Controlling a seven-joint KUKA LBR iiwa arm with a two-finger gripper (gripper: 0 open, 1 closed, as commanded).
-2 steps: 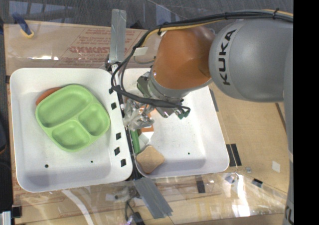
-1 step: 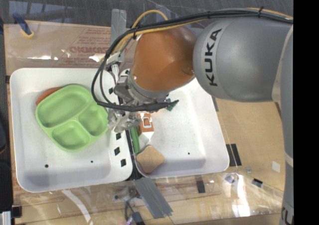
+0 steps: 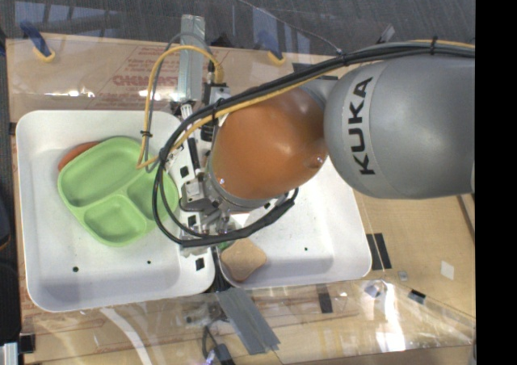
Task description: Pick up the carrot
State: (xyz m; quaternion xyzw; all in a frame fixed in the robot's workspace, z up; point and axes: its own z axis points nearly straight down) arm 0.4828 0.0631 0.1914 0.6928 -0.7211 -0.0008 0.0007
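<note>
A green divided plate [image 3: 109,190] lies in the left bin [image 3: 40,274]. An orange-red thing [image 3: 71,156] peeks out from under the plate's upper left edge; it may be the carrot, but most of it is hidden. The arm's orange band [image 3: 262,149] and grey wrist cover the ridge between the two bins. Beneath them, the gripper [image 3: 202,222] points down at that ridge, just right of the plate, with cables looped around it.
A tan, bread-like piece [image 3: 242,260] lies at the front left corner of the right bin [image 3: 339,250], just below the gripper. The large grey arm link [image 3: 404,125] overhangs the right bin's back half. Yellow and black cables [image 3: 166,105] arc over the left bin's back right corner.
</note>
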